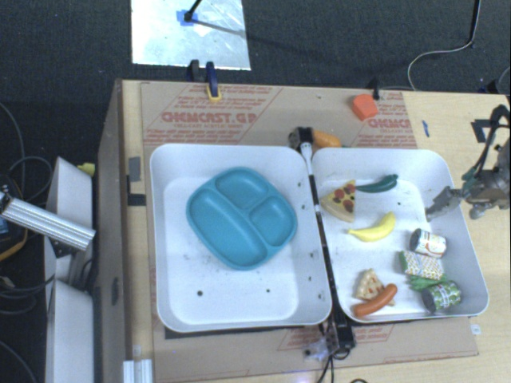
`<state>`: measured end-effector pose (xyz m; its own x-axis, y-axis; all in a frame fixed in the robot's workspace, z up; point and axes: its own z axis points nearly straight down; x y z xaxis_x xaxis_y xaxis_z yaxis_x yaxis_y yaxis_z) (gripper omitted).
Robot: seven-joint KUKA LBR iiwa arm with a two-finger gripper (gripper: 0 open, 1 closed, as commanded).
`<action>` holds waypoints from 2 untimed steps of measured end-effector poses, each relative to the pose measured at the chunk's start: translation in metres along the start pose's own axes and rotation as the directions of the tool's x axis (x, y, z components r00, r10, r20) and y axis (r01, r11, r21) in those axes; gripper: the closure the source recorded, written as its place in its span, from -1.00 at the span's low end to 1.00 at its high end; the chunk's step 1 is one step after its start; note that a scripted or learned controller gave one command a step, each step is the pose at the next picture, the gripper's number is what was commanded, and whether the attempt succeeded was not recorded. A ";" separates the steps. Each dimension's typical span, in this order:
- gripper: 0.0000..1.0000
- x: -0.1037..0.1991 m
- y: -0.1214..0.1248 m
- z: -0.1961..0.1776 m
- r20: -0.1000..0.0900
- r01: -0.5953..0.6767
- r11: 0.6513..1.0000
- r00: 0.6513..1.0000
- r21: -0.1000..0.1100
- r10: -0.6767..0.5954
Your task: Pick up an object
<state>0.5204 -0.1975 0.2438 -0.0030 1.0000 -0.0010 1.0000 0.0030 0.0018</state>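
Note:
The right bin (pixel 447 166) holds several toy foods: a pizza slice (pixel 341 200), a green pepper (pixel 377 184), a yellow banana (pixel 374 228), a small white and red can (pixel 429 242), a green packet (pixel 421 266), a green can (pixel 441 295), a red sausage (pixel 375 300) and a tan wedge (pixel 368 282). My gripper (pixel 459 198) hangs over the right rim of this bin, just above and right of the white can. It touches none of the objects. A blue divided plate (pixel 239 216) lies in the left bin (pixel 184 294).
An orange block (pixel 363 106) sits on the bench behind the bins. A small orange item (pixel 326 140) rests at the back where the two bins meet. A yellow and blue clamp (pixel 211 82) stands at the bench's far edge.

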 end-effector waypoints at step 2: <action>-1.00 0.041 0.057 0.160 -0.001 0.001 1.000 1.000 0.000 -0.001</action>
<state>0.5777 -0.1561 0.0840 -0.0039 1.0000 0.0004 1.0000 0.0039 0.0015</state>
